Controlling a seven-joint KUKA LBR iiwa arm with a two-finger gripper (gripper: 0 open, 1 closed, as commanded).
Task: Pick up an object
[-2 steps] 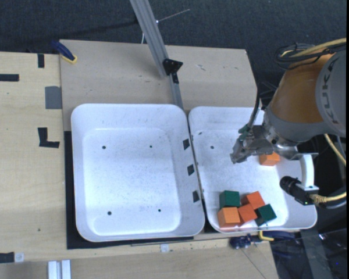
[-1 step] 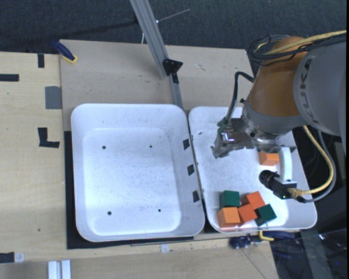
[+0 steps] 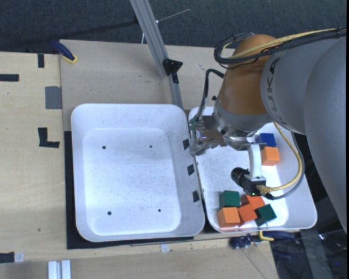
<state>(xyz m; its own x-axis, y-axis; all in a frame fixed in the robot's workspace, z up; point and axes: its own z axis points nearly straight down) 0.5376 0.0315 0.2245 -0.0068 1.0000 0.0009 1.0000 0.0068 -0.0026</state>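
Looming largest over the bench is the grey arm (image 3: 314,97), its orange band (image 3: 244,77) hanging above the right bin (image 3: 302,214) and covering much of that bin's upper half. Below the band the gripper (image 3: 199,144) sits over the right bin's upper left corner, close to the wall shared with the left bin (image 3: 84,156) — whether it is open or closed cannot be told from this angle, and nothing can be made out in its grasp. Toward the right bin's lower edge lies a tight cluster of blocks: a dark green block (image 3: 229,199) on the left, an orange block (image 3: 228,216) just below it, a second orange block (image 3: 248,213) beside that, a red-orange block (image 3: 256,201) above, and another green block (image 3: 266,214) at the cluster's right end, all touching or nearly so. Higher in the same bin, near its right wall, a blue block (image 3: 267,139) rests with an orange block (image 3: 270,155) just below it — both partly tucked under the arm. A black cable fitting (image 3: 244,180) hangs between the two groups.
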